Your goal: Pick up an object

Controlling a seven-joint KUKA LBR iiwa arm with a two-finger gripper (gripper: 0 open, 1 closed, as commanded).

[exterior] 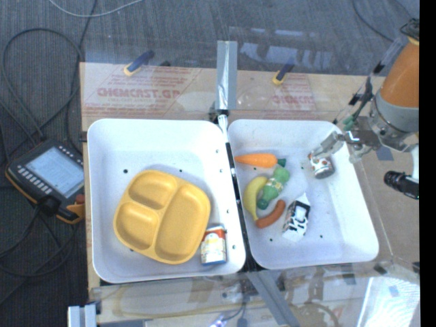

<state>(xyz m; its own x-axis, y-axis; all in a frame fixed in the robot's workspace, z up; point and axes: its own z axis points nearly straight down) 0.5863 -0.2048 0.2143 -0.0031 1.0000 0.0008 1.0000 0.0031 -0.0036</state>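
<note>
A dark carpeted floor strewn with cables surrounds a bench that carries two shallow white bins side by side. The left bin (102,182) bears a yellow divided tray (162,214) toward its near half, with a small can (214,245) at its near right corner. The right bin (354,237) holds the pickable things, bunched along its left wall: a carrot (256,160), a banana (253,193), a green bottle (273,186), a sausage (270,214) and a black-and-white carton (296,217).

The gripper (323,162) hangs over the right bin's far right part, and a small silvery object seems to sit at its tip, though I cannot tell whether the fingers grip it. I judge the pick as unconfirmed; a clear lift is left. The bin's right half and near right corner offer open room; the far rim lies near.
</note>
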